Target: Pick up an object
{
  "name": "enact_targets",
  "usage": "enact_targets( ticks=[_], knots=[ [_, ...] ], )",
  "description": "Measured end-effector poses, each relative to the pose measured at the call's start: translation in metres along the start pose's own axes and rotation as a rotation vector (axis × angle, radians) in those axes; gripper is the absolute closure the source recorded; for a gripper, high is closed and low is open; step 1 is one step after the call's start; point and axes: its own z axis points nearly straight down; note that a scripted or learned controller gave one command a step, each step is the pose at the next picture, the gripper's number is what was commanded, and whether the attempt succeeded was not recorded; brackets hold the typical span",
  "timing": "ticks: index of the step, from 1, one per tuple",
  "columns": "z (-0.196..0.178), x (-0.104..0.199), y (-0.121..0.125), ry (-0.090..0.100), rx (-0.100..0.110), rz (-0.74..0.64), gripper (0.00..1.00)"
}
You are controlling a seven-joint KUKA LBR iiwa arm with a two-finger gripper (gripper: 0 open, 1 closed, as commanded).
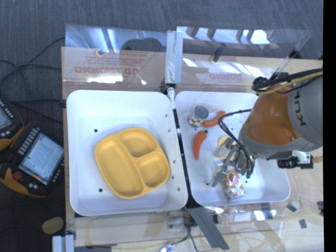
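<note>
Carton [234, 186] lies at 5 o'clock in right bin [273, 190] — end effector [229, 168] just above, touching or not unclear; finger state cannot tell. Advice: descend straight, straddle carton, avoid orange pepper [198, 143] at 9 o'clock.

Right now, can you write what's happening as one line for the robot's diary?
arm: over right bin | gripper: low, beside carton | chilli: loose, right bin | yellow tray: left bin | pick: not confirmed
</note>
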Motion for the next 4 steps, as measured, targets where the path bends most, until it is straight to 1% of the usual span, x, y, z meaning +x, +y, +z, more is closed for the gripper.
enact_targets(
  ticks=[1,2,3,4],
  knots=[
    [-0.010,-0.001,0.001,-0.003,0.001,-0.003,1.00],
    [-0.093,0.026,0.029,0.015,0.005,-0.112,1.00],
    [-0.118,0.050,0.057,0.015,0.003,-0.355,1.00],
    [-0.102,0.050,0.053,0.018,-0.002,-0.759,1.00]
  ],
)
